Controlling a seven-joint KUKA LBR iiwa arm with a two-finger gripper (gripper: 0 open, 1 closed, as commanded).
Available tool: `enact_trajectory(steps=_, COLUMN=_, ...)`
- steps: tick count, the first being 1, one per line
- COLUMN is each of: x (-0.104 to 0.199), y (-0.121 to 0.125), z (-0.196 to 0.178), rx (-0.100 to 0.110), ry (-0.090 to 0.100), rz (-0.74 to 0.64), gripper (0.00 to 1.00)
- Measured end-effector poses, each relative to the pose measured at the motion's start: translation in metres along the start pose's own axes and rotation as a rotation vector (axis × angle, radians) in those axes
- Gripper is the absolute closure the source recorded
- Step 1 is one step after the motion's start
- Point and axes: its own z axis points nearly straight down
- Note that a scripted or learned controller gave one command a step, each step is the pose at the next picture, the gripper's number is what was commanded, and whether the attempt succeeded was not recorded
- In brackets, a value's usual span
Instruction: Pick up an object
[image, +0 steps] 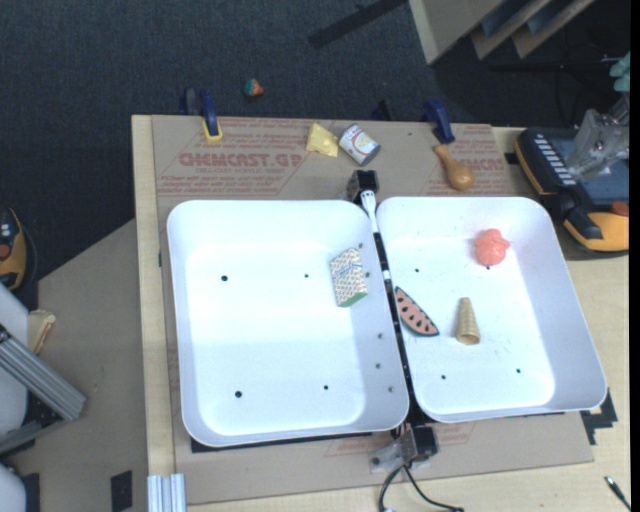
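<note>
two white bins side by side: we see the left bin (200, 330) with a patterned packet (348, 276) near its right wall, the right bin (540, 350) with a watermelon slice (414, 312), pink ball (490, 247) and cone (467, 320); gripper state we cannot tell.

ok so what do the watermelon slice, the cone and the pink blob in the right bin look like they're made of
Watermelon slice: probably moulded plastic, flat painted red with black seeds. Cone: likely plastic too, tan and matte, with no visible gloss. Pink blob: could be soft rubber or plastic; its blurred, rounded surface leaves it open.
</note>
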Motion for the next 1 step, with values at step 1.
enact_trajectory(steps=1, x=0.0703, y=-0.0060, z=0.1289, rx=0.036, ry=0.004, rz=-0.006, gripper=1.00)
